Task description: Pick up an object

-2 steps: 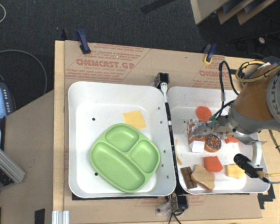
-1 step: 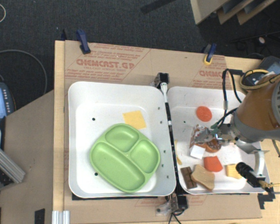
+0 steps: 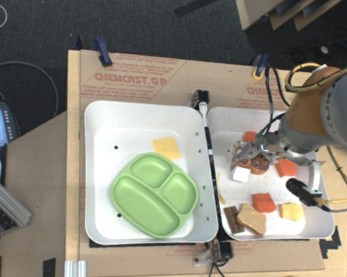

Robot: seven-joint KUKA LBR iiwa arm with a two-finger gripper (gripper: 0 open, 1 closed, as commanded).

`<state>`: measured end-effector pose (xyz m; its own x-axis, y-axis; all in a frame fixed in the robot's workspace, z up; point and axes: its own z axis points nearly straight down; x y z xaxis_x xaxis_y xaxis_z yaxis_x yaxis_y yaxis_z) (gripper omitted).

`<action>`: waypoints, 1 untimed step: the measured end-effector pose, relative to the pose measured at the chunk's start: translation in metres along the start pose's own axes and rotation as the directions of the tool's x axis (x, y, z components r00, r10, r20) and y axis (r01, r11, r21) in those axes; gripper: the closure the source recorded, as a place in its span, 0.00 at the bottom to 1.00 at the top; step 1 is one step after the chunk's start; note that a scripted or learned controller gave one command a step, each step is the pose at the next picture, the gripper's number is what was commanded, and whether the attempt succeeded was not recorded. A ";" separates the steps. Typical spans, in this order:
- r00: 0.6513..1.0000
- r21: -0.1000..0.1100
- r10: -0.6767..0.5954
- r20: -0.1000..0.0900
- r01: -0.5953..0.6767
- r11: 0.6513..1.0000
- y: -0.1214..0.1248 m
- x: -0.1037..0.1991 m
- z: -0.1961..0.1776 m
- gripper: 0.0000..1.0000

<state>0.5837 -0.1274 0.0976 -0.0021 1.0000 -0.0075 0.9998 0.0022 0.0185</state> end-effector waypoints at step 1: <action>1.000 -0.002 0.002 0.003 -0.002 1.000 0.025 0.014 0.000 0.00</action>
<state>0.6091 -0.1135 0.0977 0.0003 0.9999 -0.0101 0.9998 -0.0001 0.0209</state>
